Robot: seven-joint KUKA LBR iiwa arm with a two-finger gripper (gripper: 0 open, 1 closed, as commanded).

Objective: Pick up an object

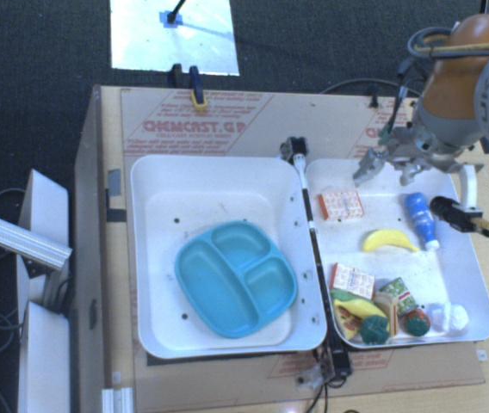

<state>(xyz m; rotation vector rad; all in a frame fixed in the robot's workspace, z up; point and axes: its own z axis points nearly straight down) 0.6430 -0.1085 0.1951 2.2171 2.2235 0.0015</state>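
Dark carpet surrounds the worktop [227,114]; toys crowd the right bin's [473,269] near corner, hard to distinguish. Above its far edge, the gripper [391,169] hangs, fingers spread, holding nothing.

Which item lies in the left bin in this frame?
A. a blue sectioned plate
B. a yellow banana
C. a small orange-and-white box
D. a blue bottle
A: the blue sectioned plate lies alone in the left bin, while the banana, bottle and box all lie in the right bin.

Tray [236,279] in left bin [154,256]
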